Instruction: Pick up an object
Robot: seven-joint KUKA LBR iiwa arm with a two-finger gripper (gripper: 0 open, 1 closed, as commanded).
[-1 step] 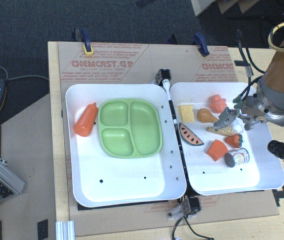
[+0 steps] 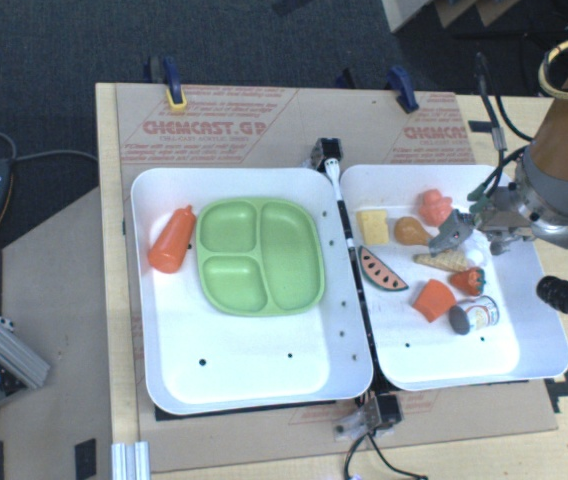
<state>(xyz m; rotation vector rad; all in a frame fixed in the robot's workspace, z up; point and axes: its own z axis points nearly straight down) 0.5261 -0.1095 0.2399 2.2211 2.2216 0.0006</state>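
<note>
Grey metal fingers of the gripper (image 2: 456,236) hang low over the right bin (image 2: 524,363), just above the cone (image 2: 444,260) and beside the pink toy (image 2: 434,208). I cannot tell whether they are spread or closed; nothing shows between them. I judge this as the approach step, with no grasp made. Next I would want a straight descent onto the cone, keeping clear of the tomato (image 2: 469,280) and the drumstick (image 2: 411,231) nearby.
</note>
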